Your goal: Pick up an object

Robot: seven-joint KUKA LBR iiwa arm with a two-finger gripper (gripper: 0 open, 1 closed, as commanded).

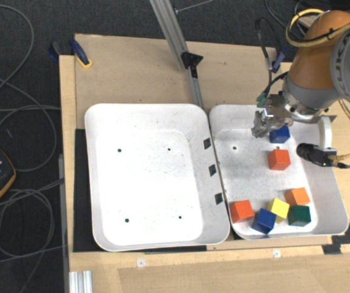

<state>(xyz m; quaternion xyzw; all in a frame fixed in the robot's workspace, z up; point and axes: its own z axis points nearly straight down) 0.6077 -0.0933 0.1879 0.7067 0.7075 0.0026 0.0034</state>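
We find the gripper low over the right bin, near its far edge. A blue cube lies just beside the gripper, toward the arm, partly hidden by it. We cannot tell how the jaws stand. An orange-red cube lies nearer us than the blue cube.

Seven small blocks lie in the right bin, the upper blue block under the claw.
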